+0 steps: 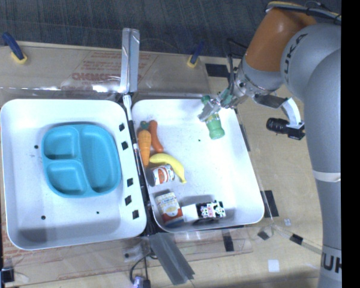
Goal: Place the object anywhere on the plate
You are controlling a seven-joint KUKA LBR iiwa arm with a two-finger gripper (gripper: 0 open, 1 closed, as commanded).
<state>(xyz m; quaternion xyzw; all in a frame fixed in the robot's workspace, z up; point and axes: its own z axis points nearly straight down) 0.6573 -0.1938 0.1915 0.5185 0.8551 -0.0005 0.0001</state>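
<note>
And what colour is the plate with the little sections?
Light blue. The plate lies in the left white bin, best seen in the camera view.

Single grey arm enters from the right side of frame, big grey link running up the right edge, then bends left at the orange band near top right. Wrist angles down and left from there. Gripper [209, 111] sits at the end of the wrist, pointing down-left, over the upper right part of the right bin. Fingers are small and blurry, can't tell how they are set. A black part sticks out beside the wrist.
</note>
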